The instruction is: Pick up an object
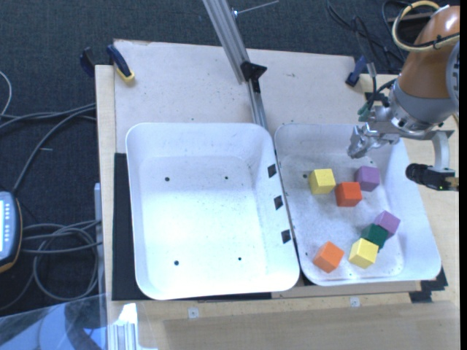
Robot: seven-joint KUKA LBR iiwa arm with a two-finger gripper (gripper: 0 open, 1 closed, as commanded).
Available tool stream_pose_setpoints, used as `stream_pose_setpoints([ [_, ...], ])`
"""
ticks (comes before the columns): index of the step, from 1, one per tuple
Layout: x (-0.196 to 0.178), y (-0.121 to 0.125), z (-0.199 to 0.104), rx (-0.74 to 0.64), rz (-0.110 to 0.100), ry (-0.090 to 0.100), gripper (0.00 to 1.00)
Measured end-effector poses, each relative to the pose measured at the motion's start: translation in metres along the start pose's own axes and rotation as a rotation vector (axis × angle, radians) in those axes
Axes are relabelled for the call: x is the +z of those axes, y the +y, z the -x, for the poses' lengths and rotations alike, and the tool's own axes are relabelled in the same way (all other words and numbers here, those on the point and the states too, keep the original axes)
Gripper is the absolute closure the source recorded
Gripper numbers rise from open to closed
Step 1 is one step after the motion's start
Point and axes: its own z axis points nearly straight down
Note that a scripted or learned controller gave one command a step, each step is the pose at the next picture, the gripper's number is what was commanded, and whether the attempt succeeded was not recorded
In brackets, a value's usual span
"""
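White bins: left bin (146, 195); right bin (416, 217) holds every block.
Far cluster: yellow block (322, 181), red block (348, 194) and purple block (368, 177) near the far edge, red touching yellow.
Near cluster: orange block (329, 256), second yellow block (363, 252), green block (376, 235), second purple block (387, 222) toward the near right corner.
Long axis: blocks are cubes, none evident.
Gripper (359, 146): above the far edge, just beyond the purple block; grip state unclear.
Overhead: metal rail (230, 35) slants across the far bench.

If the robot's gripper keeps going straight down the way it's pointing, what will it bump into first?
Probably the bare white floor of the right bin. The gripper points down just above and left of the purple cube, the nearest block, which it might graze; depth is hard to judge from this slanted view.
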Motion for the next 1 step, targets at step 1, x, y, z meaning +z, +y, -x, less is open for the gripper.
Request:
stream_pose_setpoints([
  [1,-0.03,0.0017,0.0003,-0.001,-0.001,0.001,1.0],
])
